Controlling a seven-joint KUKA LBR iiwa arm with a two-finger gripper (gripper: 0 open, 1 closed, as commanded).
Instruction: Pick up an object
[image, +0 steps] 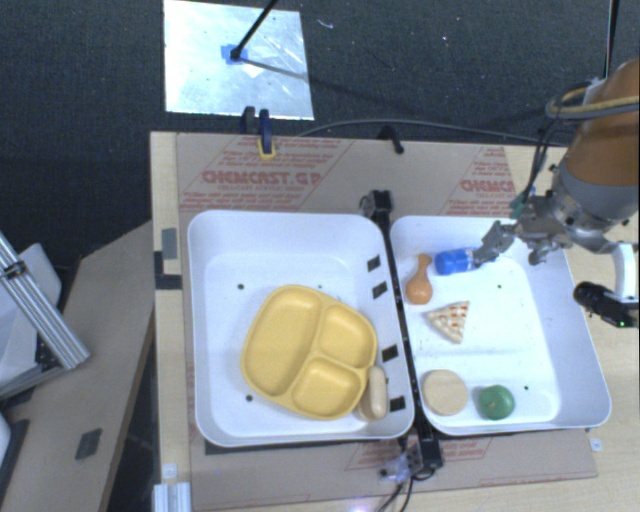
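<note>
One small blue cylinder (453, 262), lying flat

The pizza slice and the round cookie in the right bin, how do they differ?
The pizza slice is a triangle, the round cookie a disc. The slice shows speckled topping and a pale crust; the cookie is plain tan. The slice lies mid-bin, the cookie nearer the front wall beside a green ball. Both lie flat in the right bin.

The grey arm (600, 150) reaches in from the right at the far side, its orange band uppermost. Its wrist slants down toward the left, ending in the gripper (492, 245), whose dark fingers point left.
</note>
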